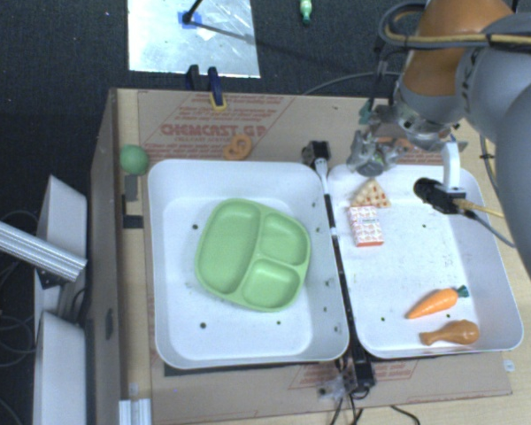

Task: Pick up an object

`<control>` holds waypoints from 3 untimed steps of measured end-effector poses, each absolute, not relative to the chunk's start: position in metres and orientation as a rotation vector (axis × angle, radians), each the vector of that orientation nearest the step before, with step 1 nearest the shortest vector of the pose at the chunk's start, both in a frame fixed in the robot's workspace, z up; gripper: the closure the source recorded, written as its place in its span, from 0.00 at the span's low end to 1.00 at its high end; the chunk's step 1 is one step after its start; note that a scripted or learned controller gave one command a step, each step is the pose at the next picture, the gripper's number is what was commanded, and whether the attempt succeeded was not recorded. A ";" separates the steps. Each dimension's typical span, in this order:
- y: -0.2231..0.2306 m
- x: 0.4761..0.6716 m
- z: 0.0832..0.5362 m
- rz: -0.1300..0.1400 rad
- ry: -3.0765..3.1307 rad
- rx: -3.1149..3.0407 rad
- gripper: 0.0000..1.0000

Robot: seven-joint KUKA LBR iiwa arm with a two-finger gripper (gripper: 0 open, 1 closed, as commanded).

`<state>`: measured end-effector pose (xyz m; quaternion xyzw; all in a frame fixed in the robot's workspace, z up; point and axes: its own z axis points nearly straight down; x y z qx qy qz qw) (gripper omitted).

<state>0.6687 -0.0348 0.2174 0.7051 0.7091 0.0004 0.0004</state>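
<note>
Hand just above pizza-slice toy, grip unclear.

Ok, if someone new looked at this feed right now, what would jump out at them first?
Probably the green divided tray, alone in the left bin. Next, the arm's orange band at the top right, with the gripper hanging over the right bin's far edge. Below it lie a small patterned box, and nearer the front a toy carrot and a drumstick.
</note>
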 end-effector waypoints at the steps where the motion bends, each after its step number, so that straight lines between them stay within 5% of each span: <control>1: -0.009 0.639 0.252 0.005 2.226 2.213 1.00; 2: -0.030 0.669 0.257 0.003 2.221 2.218 1.00; 3: -0.030 0.669 0.257 0.003 2.223 2.217 0.00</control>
